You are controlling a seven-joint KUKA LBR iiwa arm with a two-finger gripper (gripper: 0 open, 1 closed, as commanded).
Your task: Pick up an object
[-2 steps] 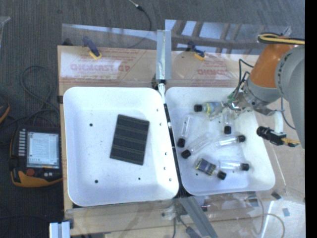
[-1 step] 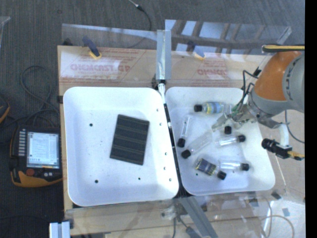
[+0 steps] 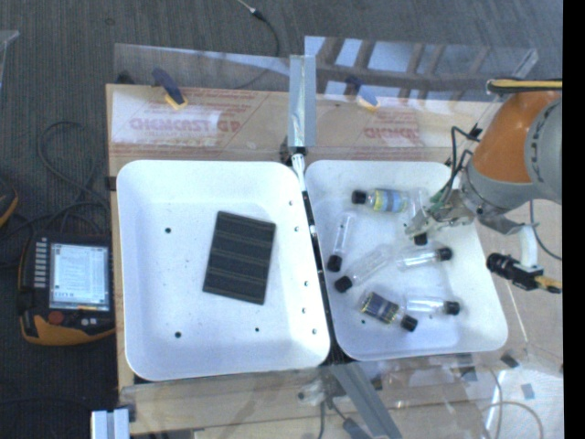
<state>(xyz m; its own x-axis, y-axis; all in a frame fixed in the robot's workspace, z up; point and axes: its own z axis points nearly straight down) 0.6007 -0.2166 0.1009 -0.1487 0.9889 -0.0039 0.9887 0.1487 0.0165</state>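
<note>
We look down from the one camera onto the tabletop (image 3: 196, 122), where two white bins sit side by side.

In the left bin (image 3: 155, 199) we see one flat black pad with ridges (image 3: 239, 257). It lies near the middle, turned a little to one side.

In the right bin (image 3: 475, 323) we see a bunch of small clear bottles with black caps. One bottle with a pale label (image 3: 382, 198) lies near the top. One thin bottle (image 3: 339, 244) lies close to the left wall. One bottle with a dark label (image 3: 384, 310) lies near the bottom, and a small clear one (image 3: 431, 307) lies just beside it. Another clear one (image 3: 422, 258) lies in the middle.

The grey and orange arm (image 3: 516, 149) comes in from the right. Its pincer (image 3: 428, 219) hangs low over the top right part of the right bin, just above the middle bottles. We cannot tell if the pincer is gripping anything, because it is too small and blurry to see.

Left of the tabletop, a small screen box (image 3: 69, 286) lies on the floor.
</note>
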